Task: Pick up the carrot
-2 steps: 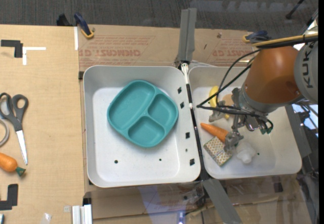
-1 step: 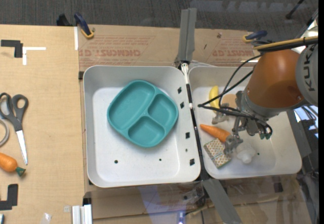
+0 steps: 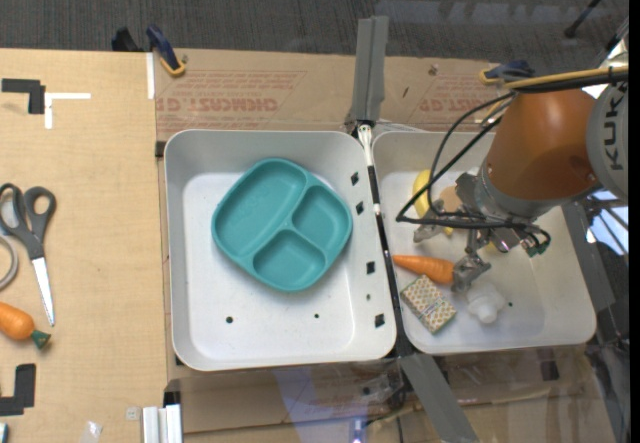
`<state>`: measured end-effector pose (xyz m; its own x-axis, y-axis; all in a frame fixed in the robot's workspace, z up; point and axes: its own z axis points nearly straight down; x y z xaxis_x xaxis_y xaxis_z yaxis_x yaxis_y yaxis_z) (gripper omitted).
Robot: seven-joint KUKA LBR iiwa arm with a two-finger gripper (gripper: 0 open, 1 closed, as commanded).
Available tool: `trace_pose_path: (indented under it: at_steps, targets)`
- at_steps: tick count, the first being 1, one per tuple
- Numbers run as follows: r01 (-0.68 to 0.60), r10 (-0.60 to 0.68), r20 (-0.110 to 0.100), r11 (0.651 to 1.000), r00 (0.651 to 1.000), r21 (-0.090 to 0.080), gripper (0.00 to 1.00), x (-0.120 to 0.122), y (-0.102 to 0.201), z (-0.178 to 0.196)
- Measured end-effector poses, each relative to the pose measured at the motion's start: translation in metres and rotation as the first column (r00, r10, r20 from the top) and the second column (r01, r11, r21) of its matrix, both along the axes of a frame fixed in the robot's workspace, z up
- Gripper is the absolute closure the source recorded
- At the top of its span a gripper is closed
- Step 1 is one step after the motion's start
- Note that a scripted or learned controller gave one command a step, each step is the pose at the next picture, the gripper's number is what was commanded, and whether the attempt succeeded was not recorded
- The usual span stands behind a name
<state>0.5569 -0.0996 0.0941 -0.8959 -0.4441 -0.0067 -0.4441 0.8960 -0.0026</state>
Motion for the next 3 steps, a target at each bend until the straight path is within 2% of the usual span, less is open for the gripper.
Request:
trace_pose_path:
  at_steps: [1,2,3]
  targets:
    - [-0.055,0.055,-0.005,0.998,0.998,0.001,0.00,-0.046,0.004,-0.002]
    - [-0.055,0.055,0.000,0.998,0.998,0.002,1.00,-0.045,0.005,0.008]
    - [-0.334,0.334,-0.003,0.943,0.943,0.000,1.00,-0.056,0.082,0.098]
